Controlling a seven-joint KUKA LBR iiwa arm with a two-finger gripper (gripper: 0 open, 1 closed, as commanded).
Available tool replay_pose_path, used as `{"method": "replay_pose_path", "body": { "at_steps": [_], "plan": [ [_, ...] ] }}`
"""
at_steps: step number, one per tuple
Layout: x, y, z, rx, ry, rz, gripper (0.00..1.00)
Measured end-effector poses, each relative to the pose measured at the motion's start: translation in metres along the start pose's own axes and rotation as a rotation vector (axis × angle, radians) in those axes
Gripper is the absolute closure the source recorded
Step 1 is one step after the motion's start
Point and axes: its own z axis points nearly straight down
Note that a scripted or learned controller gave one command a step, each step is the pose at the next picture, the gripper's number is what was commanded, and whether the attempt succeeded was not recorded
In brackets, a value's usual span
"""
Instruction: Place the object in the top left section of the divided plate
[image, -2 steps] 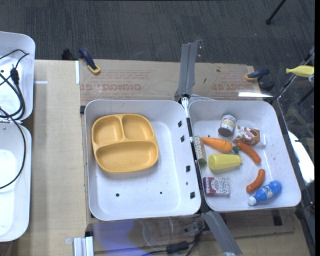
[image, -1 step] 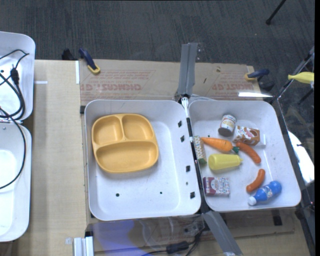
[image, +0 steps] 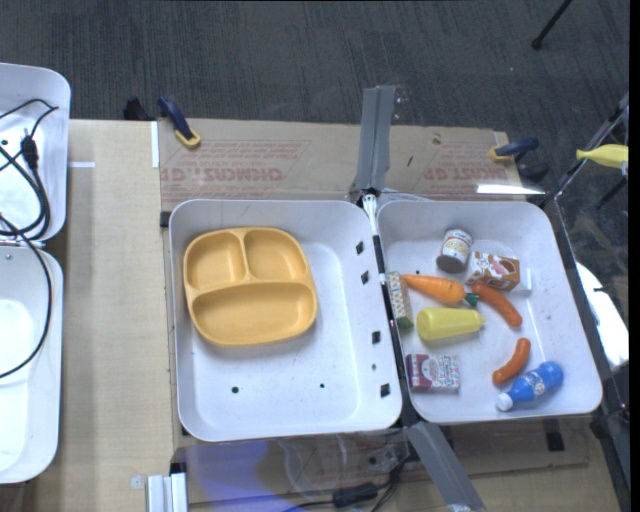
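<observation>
Evidently the task stands at its very start: the yellow divided plate (image: 192, 300) lies in the left bin (image: 290, 390) with all three sections bare, and the top left section (image: 215, 262) waits for its object. Which object is meant cannot be told from the task; all candidates lie in the right bin (image: 565, 310), well apart from the plate: a small can (image: 455, 250), a snack packet (image: 497, 270), a toy carrot (image: 437, 288), a yellow squeeze bottle (image: 450, 322), a small carton (image: 433, 372), a sausage (image: 511, 360) and a blue bottle (image: 530, 385). Whether the fingers are apart or together I cannot tell. I judge the next move calls for a pick from this crowded bin, where carrot and yellow bottle nearly touch, then a carry over the raised walls between the bins, with a clamp (image: 178, 122) back on the surface
</observation>
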Motion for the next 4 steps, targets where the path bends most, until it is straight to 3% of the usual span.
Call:
{"method": "replay_pose_path", "body": {
  "at_steps": [1, 2, 3, 4],
  "plan": [
    [0.036, 0.016, 0.003, 0.000, 0.000, -0.111, 1.00],
    [0.012, 0.024, 0.000, -0.001, -0.001, 0.068, 1.00],
    [0.005, 0.007, 0.001, 0.002, 0.000, 0.268, 1.00],
    [0.004, 0.011, 0.000, 0.000, -0.001, 0.248, 1.00]
  ]
}}
